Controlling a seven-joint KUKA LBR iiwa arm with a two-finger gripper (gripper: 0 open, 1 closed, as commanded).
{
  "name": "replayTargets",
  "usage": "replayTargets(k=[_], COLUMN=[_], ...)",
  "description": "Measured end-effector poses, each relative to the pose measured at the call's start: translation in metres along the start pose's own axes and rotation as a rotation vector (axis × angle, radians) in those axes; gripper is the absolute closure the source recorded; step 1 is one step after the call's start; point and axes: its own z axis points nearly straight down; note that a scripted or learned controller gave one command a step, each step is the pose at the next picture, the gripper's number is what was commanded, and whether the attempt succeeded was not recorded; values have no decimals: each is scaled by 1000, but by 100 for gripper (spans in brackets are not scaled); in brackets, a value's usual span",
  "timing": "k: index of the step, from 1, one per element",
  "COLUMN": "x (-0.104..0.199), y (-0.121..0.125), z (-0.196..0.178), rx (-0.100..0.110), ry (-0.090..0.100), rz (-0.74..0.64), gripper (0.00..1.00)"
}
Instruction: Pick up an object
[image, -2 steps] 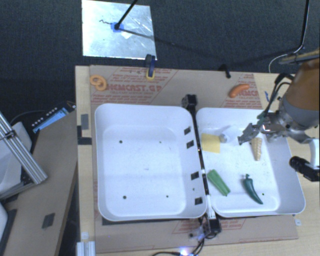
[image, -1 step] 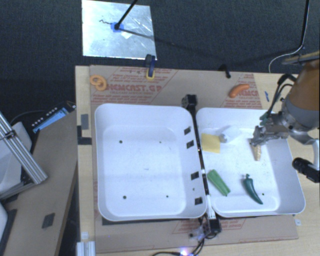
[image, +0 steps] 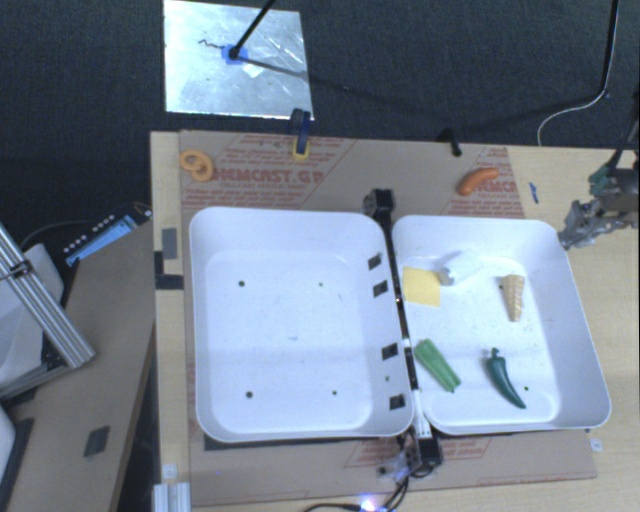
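Observation:
The right bin (image: 570, 330) holds a yellow block (image: 421, 287) with a small white object (image: 458, 268) touching its upper right corner. A tan ice-cream cone (image: 513, 296) lies to their right. Lower down are a light green piece (image: 437, 364) and a dark green pepper (image: 505, 380). My gripper (image: 578, 232) hangs at the far right, just past the right bin's upper right corner, apart from every object. The cone is the nearest thing to it.
The left bin (image: 290, 225) lies beside the right one, joined by a black hinge strip (image: 395, 300). On the board behind are an orange sausage (image: 477, 181), a pretzel-like ring (image: 196, 164) and a yellow clamp (image: 299, 135). A foil sheet (image: 238, 60) lies farther back.

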Motion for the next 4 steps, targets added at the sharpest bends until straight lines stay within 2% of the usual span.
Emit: replayTargets(k=[1, 2, 4], x=[-13, 12, 55], y=[-54, -53, -53], z=[-115, -139, -170], rx=[-1, 10, 12], ry=[0, 4, 4], rz=[1, -2, -2], gripper=[100, 100, 100])
